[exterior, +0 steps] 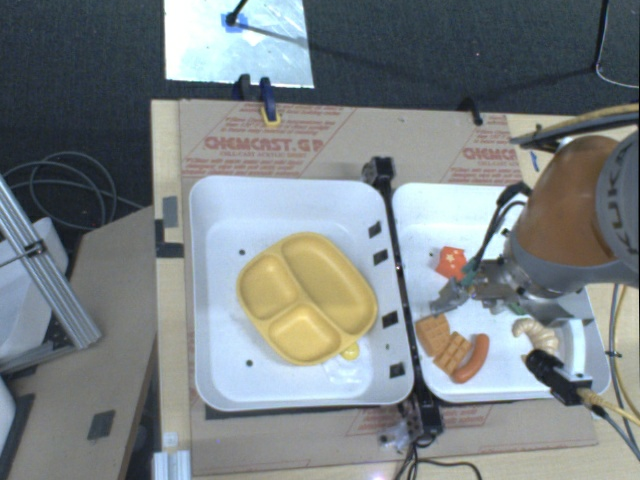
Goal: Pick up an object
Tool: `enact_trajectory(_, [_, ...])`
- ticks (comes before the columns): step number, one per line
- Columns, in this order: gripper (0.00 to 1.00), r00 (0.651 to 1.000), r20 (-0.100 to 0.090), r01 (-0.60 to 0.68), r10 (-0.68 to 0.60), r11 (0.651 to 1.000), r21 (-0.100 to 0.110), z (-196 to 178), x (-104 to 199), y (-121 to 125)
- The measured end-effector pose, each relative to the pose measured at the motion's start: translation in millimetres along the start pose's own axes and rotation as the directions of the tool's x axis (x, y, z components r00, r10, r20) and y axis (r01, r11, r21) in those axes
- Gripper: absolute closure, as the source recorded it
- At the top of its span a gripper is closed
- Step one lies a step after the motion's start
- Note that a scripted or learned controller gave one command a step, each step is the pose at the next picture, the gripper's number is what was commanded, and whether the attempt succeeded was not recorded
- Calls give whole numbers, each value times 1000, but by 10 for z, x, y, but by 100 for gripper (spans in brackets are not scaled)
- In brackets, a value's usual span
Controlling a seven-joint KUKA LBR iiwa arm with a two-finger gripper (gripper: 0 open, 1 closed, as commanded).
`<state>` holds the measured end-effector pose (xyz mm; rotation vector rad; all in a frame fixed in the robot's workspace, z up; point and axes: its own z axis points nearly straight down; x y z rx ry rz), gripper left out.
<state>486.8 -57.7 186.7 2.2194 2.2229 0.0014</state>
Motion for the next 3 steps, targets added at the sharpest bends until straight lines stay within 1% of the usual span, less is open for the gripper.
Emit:
enact_trajectory(1, [0,1000,10,-8,9,1000,-20,-1596,-1003,9])
enact_trajectory(2, [0,1000,-3,8,-8,1000,8,-445,-288,276])
enact_trajectory(3, [0,1000,5,-10,10,1000,-2,-543,-1430,-22])
